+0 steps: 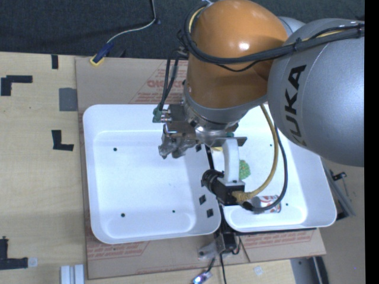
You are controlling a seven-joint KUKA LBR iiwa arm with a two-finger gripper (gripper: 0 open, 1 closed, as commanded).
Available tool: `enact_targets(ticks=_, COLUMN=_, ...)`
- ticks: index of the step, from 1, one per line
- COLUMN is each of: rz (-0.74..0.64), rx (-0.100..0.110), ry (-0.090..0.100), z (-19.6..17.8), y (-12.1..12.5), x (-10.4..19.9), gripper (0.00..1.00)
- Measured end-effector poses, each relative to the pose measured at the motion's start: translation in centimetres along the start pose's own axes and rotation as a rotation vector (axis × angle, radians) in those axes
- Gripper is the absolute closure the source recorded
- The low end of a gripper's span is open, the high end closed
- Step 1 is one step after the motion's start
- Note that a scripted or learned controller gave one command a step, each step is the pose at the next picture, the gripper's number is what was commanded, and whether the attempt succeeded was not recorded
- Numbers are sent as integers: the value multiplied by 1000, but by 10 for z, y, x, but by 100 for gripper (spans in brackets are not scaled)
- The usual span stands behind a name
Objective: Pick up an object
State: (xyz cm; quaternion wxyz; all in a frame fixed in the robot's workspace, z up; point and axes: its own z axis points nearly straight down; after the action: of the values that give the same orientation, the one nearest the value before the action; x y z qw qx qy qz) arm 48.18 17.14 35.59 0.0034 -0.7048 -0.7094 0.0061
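"KUKA" lettering on grey arm (320,93)

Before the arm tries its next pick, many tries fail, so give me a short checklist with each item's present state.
1. Arm over the bins: ok, above the seam between them.
2. End effector placed: ok, over the left bin.
3. Object between its fingers: cannot tell.
4. Target on view: ok, a green object lies in the right bin, partly hidden.
5. Cables clear of that object: not ok, they hang close by.
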Motion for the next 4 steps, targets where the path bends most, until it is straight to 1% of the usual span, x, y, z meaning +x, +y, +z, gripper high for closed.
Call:
enact_targets(ticks=1, rz=1, rx=-26, ry=9, z=-131, y=1, x=15, gripper=100)
enact_targets(ticks=2, rz=1, rx=3, ry=-4, z=39, y=1, x=64, gripper=100)
enact_targets(ticks=3, rz=3, rx=-27, ry=11, z=-113, y=1, x=62, gripper=100)
enact_targets(ticks=4, rz=6, rx=1, ry=-4, z=75, y=3, x=61, gripper=100)
